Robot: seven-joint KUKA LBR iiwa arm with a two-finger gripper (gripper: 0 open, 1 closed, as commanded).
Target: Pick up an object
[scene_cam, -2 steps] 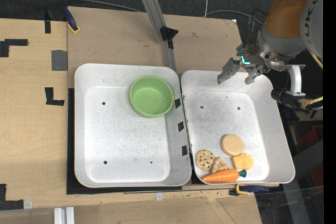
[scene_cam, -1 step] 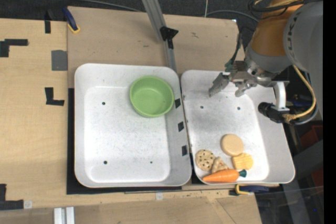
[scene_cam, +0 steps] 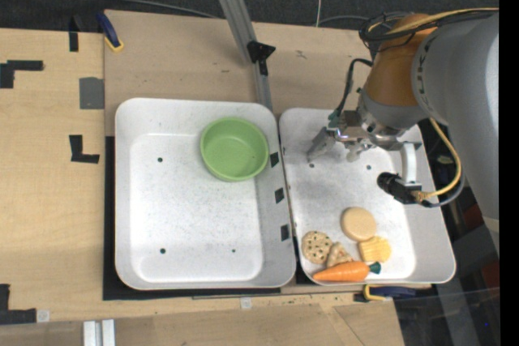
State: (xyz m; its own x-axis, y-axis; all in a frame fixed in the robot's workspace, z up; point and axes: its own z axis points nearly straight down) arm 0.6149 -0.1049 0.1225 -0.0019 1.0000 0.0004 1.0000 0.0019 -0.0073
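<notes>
over the right bin, fingers spread wide, well apart from the orange carrot with green tip

Arm's gripper hangs over the right bin with nothing between its fingers, green bowl off to their left, and the cookie, carrot and cheese well below them.
</notes>
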